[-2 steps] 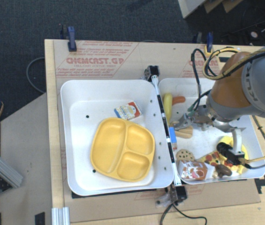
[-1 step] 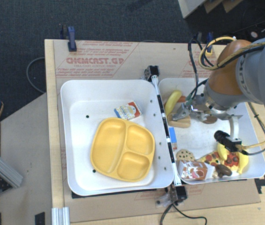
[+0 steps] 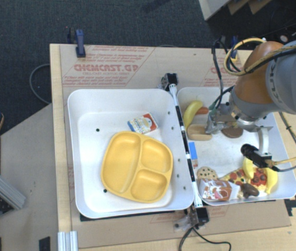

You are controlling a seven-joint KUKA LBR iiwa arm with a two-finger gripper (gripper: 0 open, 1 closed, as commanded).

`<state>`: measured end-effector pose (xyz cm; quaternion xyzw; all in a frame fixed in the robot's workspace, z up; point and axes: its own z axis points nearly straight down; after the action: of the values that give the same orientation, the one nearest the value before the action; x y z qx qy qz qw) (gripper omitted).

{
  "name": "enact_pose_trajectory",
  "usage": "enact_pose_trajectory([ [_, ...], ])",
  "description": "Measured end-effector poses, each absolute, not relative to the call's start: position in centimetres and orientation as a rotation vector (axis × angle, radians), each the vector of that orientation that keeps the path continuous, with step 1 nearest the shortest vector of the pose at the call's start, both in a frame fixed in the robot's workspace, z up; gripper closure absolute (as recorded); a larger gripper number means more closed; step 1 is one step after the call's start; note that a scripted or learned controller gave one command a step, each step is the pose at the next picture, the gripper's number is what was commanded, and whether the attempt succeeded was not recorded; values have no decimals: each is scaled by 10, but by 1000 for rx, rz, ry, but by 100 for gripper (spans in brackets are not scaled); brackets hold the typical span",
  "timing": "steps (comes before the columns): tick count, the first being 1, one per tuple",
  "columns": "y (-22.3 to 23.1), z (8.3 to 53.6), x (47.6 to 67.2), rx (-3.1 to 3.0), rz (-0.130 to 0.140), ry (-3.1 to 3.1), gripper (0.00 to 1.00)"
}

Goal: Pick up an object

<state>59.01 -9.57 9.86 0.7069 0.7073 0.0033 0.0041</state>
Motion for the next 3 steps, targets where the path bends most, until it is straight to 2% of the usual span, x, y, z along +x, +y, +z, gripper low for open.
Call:
enact_pose_trajectory([
  [1,-25,190,561,2210,12,2227,100],
  [2,-72,185,609,2219,3,2215,100],
  [3,-70,185,607,2220,0,2220,0],
])
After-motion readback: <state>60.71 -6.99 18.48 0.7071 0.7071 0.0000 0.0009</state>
